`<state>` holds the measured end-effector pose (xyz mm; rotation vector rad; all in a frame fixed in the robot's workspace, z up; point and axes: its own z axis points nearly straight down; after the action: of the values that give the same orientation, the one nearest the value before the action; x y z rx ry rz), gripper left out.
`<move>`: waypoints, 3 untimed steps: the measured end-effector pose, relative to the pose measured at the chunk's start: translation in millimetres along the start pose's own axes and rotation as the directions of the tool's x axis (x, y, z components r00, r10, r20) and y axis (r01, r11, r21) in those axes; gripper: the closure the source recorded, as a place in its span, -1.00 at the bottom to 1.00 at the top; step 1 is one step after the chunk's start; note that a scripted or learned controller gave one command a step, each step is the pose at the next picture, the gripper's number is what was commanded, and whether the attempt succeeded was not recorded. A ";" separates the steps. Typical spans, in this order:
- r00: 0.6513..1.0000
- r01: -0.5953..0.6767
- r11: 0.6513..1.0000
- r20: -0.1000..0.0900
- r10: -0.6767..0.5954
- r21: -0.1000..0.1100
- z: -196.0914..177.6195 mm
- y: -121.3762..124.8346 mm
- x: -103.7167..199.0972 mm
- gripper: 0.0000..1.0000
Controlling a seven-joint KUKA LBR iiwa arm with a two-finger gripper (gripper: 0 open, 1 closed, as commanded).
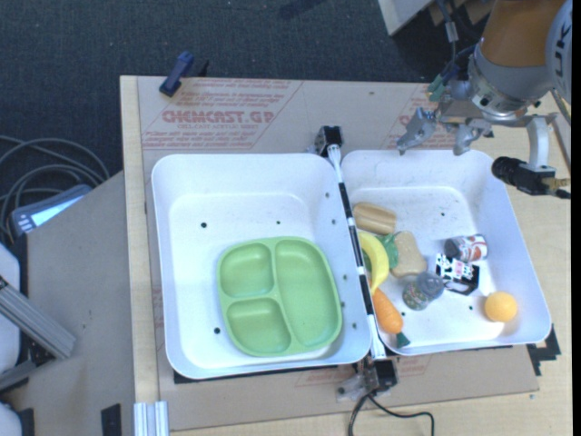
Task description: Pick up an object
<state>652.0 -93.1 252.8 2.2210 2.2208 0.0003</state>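
Observation:
My gripper (pixel 441 138) hangs open above the far rim of the right bin (pixel 454 205), with nothing between its fingers. In that bin lie a bread roll (pixel 374 217), a banana (pixel 373 259), a tan sponge-like block (pixel 408 253), a carrot (pixel 388 312), a grey round object (pixel 422 291), a small red and white can (pixel 466 247), a black and white carton (pixel 455 272) and an orange (pixel 500 307). All of them sit in the near half of the bin, well below the gripper.
The left bin (pixel 182 207) holds a green divided plate (pixel 278 294). A black clip (pixel 329 138) sits at the far end of the seam between the bins. A blue object (pixel 176 73) lies on the cardboard at the back left. A black fitting (pixel 517 173) sticks out by the right bin's rim.

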 end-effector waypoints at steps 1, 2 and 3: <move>1.000 -0.001 1.000 0.000 0.001 0.001 162.8 -69.1 -47.9 -1.00; 1.000 0.000 1.000 0.000 0.000 -0.002 166.3 -128.5 -44.8 -1.00; 1.000 -0.003 1.000 0.004 0.003 -0.006 166.0 -151.0 -23.8 -1.00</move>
<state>501.1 -117.0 86.7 2.2193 2.2125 0.0030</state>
